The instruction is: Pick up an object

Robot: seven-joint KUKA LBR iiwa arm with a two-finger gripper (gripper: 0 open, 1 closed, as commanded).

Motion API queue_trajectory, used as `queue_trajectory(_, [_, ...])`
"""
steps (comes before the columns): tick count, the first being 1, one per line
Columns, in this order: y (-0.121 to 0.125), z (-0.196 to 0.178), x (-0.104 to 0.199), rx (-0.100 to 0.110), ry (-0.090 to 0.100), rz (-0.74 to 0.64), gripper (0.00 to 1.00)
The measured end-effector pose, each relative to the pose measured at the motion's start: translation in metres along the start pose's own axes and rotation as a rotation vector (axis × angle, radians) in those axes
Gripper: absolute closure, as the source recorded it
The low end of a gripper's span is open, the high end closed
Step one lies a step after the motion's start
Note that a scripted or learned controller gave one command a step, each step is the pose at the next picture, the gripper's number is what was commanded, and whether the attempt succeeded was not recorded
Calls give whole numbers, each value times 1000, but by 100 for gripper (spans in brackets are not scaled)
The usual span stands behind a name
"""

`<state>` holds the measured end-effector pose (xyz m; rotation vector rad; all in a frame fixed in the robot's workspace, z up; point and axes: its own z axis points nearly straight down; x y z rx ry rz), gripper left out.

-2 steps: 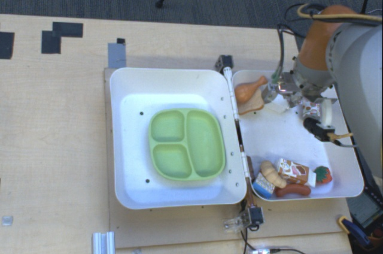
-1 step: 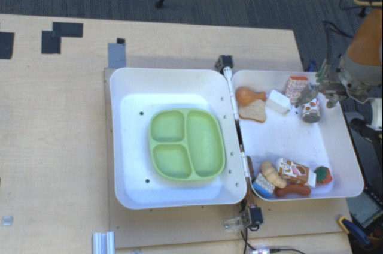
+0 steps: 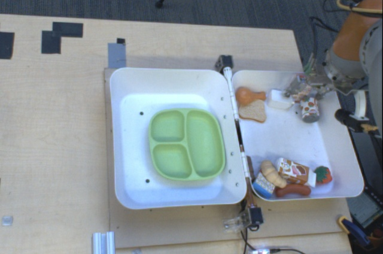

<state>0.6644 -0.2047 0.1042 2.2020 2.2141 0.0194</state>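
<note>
My gripper (image 3: 301, 90) hangs low over the top right part of the right bin (image 3: 341, 145), at the end of the grey arm with its orange band (image 3: 353, 31). Just below it, and touching or nearly touching it, is a small white cylinder with brown spots (image 3: 309, 109). A white block (image 3: 278, 99) lies just left of the gripper. Further left are an orange drumstick (image 3: 248, 94) and a bread slice (image 3: 255, 111). Along the bin's front edge sit a small carton (image 3: 294, 170), a strawberry (image 3: 322, 174), a sausage (image 3: 292, 190), a pale potato-like piece (image 3: 270, 172) and a blue dish (image 3: 261, 189).
The left bin (image 3: 128, 127) holds a green divided plate (image 3: 187, 144). A rail with black clamps (image 3: 225, 62) separates the two bins. Cables and dark arm parts (image 3: 359, 121) lie along the right bin's right side. Bare wooden bench (image 3: 54, 127) stretches to the left.
</note>
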Motion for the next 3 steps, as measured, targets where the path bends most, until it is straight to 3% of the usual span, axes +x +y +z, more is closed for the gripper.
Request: queue_trajectory(3, [-2,2,0,-4,0,-1,0])
